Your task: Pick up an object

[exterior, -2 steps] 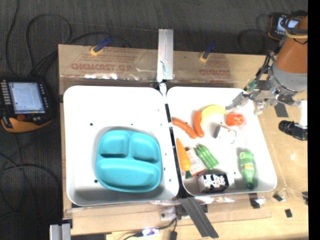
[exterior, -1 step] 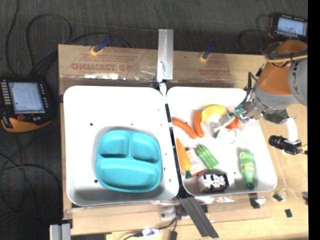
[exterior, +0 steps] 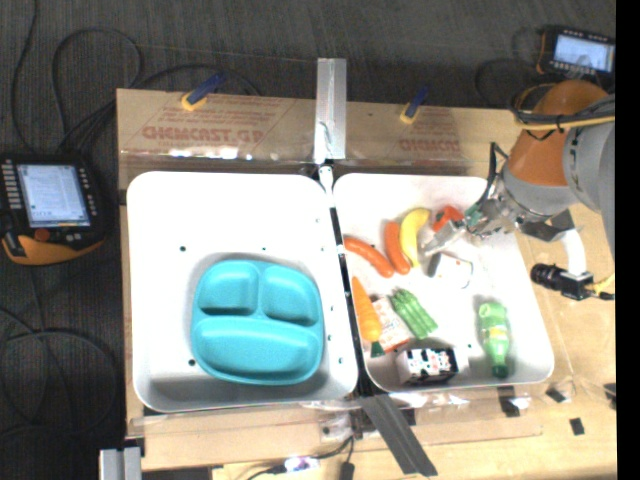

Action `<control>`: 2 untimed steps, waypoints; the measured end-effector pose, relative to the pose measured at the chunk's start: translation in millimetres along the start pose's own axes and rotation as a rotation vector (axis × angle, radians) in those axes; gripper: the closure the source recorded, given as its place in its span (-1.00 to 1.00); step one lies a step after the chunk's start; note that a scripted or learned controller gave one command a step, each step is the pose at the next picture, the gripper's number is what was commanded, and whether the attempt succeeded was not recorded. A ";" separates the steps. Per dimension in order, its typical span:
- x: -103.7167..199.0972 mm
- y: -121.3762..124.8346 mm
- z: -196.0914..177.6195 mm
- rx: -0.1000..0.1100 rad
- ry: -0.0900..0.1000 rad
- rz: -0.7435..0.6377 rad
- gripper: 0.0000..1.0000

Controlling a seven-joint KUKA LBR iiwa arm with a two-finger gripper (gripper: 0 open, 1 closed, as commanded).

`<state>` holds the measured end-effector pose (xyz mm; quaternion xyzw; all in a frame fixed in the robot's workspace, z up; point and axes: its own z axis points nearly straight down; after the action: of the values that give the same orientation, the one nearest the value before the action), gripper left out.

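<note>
Yellow banana point(exterior: 413, 226) in right bin point(exterior: 520, 278)

Tool point(exterior: 437, 240) low in right bin point(exterior: 530, 308), beside banana point(exterior: 412, 230).

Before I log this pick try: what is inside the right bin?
The right bin holds a banana, orange pieces, green vegetables, a green bottle and a small box. The end effector covers whatever lies beneath it.

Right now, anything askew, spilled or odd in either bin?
Nothing spilled or damaged. Turquoise divided plastic tray sits slightly askew in the left white bin; toy foods lie jumbled in the right white bin.
</note>
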<state>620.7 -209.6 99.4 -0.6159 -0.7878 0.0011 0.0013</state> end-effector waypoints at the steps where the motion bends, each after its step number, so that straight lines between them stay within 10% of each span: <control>1: 73.1 14.1 11.2 -0.009 -0.010 -0.321 -1.00; 2: 64.6 22.9 13.2 0.019 0.005 -0.411 -1.00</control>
<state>627.4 -141.4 86.3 -0.4422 -0.8968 0.0069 0.0093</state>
